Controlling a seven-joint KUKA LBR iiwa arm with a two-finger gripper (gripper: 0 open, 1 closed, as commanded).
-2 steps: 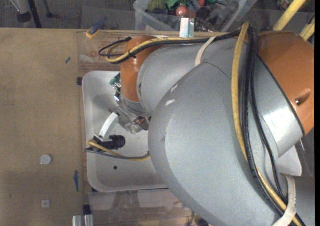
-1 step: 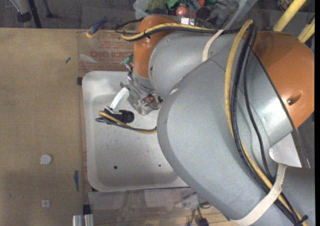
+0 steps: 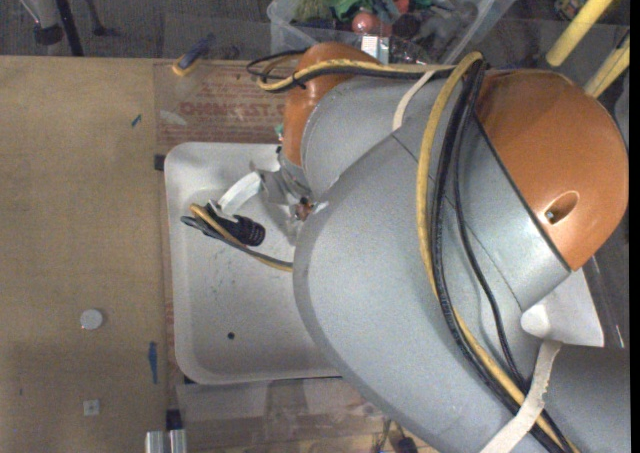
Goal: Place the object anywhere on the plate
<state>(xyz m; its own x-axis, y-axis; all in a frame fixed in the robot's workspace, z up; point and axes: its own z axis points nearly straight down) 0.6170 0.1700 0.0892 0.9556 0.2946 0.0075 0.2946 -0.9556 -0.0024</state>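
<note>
Grey arm [image 3: 420, 271] reaches over the white bin [image 3: 215, 291]. Its gripper [image 3: 288, 196] hangs near the bin's far rim, and whether it is open or closed cannot be told.

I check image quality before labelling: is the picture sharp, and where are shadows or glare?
Camera view: the arm, close to the lens, looks slightly soft; the white bin is evenly lit, without harsh glare; the bench darkens toward lower left.

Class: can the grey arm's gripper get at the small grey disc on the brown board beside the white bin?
Probably, reach permitting: the small grey disc lies uncovered on the brown board, and only the white bin's low wall separates it from the gripper.
</note>
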